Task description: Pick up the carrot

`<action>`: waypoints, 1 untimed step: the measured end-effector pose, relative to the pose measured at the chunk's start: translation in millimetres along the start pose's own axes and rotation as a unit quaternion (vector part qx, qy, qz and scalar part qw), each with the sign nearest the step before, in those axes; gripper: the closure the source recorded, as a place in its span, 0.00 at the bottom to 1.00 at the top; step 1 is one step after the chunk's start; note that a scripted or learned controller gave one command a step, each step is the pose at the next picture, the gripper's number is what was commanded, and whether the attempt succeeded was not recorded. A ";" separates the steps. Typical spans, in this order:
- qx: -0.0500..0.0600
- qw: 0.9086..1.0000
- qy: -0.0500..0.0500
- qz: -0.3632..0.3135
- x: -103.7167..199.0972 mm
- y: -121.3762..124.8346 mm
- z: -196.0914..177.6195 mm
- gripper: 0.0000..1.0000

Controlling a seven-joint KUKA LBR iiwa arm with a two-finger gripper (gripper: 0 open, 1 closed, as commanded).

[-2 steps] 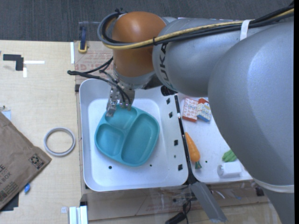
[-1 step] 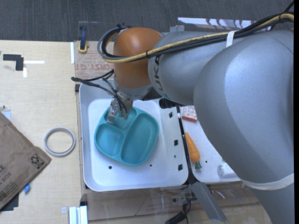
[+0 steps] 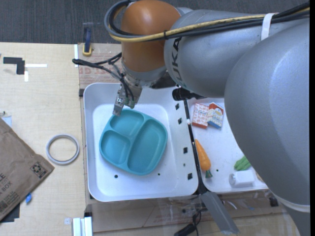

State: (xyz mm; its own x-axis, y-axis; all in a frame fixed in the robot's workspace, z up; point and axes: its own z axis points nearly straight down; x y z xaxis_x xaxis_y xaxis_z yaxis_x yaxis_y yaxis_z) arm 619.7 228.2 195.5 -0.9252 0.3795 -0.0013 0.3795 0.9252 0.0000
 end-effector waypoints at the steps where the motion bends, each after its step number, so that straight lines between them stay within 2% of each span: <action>1: 0.000 0.990 0.000 -0.144 -33.4 -42.7 -102.4 1.00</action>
State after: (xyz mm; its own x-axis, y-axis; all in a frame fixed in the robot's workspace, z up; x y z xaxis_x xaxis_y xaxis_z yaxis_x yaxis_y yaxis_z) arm 634.2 176.0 297.9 -0.9950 0.0997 -0.0020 0.0997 0.9950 -0.0001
